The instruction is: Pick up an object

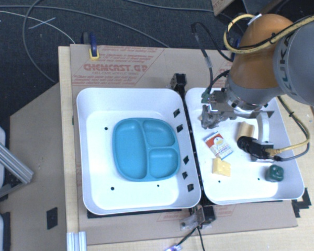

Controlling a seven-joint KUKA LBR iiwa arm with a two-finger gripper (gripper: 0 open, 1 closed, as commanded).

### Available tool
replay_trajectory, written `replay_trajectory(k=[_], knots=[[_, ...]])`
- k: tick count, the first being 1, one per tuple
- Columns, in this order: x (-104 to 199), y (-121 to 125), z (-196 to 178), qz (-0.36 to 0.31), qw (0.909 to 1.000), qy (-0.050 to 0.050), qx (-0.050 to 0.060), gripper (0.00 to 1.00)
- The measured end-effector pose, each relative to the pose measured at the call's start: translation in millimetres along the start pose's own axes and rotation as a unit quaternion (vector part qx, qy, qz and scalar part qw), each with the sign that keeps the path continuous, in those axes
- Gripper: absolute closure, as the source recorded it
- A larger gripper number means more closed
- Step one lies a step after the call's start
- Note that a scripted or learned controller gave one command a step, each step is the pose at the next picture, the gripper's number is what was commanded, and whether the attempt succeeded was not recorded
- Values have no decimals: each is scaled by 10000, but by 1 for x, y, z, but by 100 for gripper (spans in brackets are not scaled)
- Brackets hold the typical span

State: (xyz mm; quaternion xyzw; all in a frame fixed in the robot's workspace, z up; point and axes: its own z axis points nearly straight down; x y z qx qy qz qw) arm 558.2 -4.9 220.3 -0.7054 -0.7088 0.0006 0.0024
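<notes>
— While I watch from here, where's the gripper [209, 116]?
— Low in the right bin [288, 190], far-left corner; I can't tell its state. The red-and-white packet [218, 144] lies just beside it, yellow piece [221, 167] nearer.

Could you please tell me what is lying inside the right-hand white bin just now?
A red-and-white packet, a yellow piece, a green object; the gripper covers the bin's far part.

You see the arm [298, 51]: grey casing, a rounded orange band [259, 46] above the wrist, part of a dark letter on the grey, yellow and black cables looped alongside.
</notes>
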Motion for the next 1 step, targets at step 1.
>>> replay_trajectory(k=[1], knots=[[50, -30, -10, -3, 10000, 4, 0, 100]])
